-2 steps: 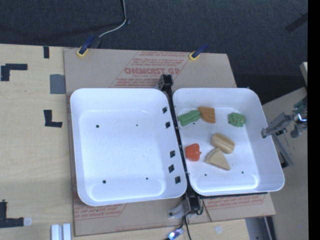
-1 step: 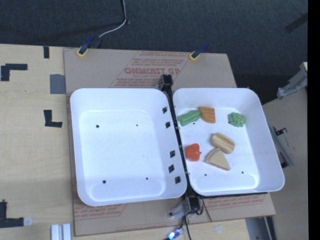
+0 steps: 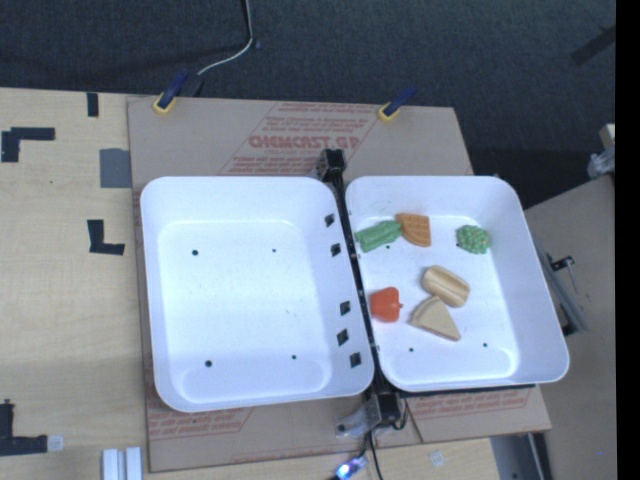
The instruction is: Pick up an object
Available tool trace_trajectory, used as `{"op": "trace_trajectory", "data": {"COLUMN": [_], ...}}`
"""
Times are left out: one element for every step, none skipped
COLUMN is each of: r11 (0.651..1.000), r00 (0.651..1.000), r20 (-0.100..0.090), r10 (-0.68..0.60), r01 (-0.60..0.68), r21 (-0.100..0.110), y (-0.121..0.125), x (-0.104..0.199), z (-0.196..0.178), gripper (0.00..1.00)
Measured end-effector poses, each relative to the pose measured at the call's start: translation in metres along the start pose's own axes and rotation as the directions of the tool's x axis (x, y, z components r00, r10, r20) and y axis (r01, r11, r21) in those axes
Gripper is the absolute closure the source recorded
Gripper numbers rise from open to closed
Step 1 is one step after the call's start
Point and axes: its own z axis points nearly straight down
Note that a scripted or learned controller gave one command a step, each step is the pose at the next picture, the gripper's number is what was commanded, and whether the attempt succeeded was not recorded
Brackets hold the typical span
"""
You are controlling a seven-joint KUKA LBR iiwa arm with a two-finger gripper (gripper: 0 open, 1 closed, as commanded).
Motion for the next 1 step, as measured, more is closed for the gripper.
{"op": "trace_trajectory", "data": {"r11": [1.0], "r00": [1.0], "r20": [-0.006], "r10": [0.005], "r01": [-0.005], "r21": [0.022], "y": [-0.0028], "x": [-0.0405], "z": [0.198], "gripper": [0.0]}}
